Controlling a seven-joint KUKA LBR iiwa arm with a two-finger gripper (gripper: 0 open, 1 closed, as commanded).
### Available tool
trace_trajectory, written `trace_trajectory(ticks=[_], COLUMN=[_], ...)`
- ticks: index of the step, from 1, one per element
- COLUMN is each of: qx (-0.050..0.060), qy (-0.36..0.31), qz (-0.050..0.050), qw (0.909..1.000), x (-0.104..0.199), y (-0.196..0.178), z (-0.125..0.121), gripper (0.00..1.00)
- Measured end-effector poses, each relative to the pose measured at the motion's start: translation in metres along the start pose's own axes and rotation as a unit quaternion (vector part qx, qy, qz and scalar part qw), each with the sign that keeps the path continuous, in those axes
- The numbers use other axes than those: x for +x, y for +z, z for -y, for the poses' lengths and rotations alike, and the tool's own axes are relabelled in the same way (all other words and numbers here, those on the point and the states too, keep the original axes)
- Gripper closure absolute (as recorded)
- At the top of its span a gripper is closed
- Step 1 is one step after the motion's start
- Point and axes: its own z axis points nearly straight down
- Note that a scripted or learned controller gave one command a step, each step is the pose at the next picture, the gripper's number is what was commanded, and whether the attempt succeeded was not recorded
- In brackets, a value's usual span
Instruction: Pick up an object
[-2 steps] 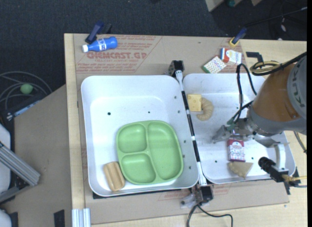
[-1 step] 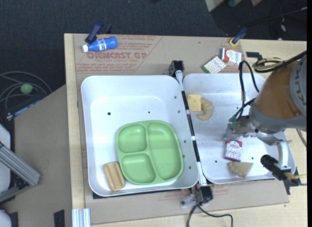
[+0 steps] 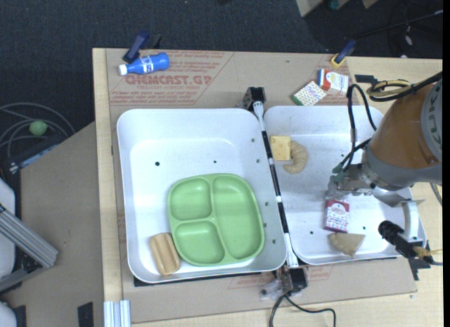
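Note:
My gripper hangs over the right bin, reaching in from the right on the grey arm with the orange band. Just below it lies a small red and white packet; I cannot tell whether they touch. A tan wedge rests in front of the packet near the bin's front wall. At the bin's far left sit a yellow block and a curved tan pastry, touching each other.
The left bin holds a green divided plate and a tan bread-like piece at its front left corner. Behind the bins on the bench lie a blue and white bottle and small boxes.

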Motion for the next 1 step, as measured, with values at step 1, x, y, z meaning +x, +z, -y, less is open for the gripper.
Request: trace_trajectory(ticks=[1], qx=[0.0], qy=[0.0], qz=[0.0], qw=[1.0], x=[0.0], y=[0.0001], z=[0.0001], gripper=[0.0])
